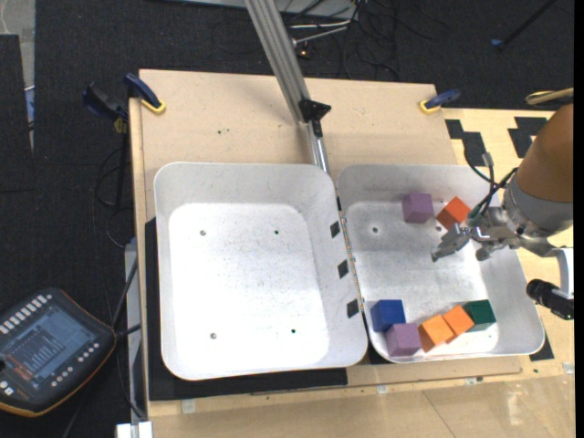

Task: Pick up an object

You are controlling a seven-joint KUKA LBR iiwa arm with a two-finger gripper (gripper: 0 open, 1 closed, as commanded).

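Pincer (pixel 453 242) hangs over the right bin (pixel 520 281), fingers spread apart with nothing between them. Just above it lie an orange block (pixel 453 213) and a purple block (pixel 418 207). Along the bin's near wall sit a blue block (pixel 387 314), another purple block (pixel 403 338), an orange one (pixel 439 328) and a green one (pixel 479 315). Beside it, the left bin (pixel 182 190) rests on the bench (pixel 228 108).

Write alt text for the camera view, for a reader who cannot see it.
Seen from above, a grey robot arm reaches from the right into the right white bin, its gripper just below an orange block and near a purple block. Along the near wall sit blue, purple, orange and green blocks. The left bin lies beside it.
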